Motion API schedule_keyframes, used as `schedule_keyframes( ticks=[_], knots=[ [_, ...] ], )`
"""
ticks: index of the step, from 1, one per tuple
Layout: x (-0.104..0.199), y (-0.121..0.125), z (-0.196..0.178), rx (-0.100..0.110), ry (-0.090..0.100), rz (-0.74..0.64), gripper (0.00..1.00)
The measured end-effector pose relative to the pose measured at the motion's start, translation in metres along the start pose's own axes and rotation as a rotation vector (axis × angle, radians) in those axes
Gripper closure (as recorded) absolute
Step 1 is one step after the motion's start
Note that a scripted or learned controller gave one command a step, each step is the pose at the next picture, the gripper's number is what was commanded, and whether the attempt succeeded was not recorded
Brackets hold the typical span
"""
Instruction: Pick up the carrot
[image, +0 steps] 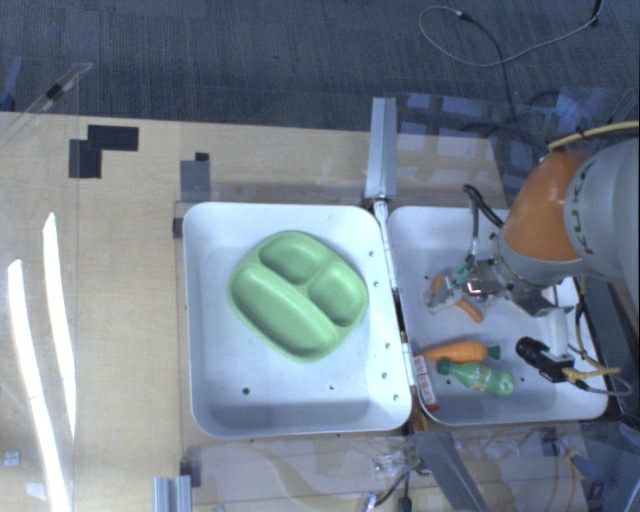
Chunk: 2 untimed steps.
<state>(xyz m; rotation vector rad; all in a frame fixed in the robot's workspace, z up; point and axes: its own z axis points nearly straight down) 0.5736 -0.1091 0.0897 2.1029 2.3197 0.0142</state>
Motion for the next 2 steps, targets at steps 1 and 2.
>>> schedule_keyframes(
  ticks=[1,2],
  knots=[
    [0.001,0.003,-0.012,-0.006,0.001,-0.002,1.0],
    [0.059,-0.007,-0.097,0.004,0.001,-0.3,1.0]
  ],
)
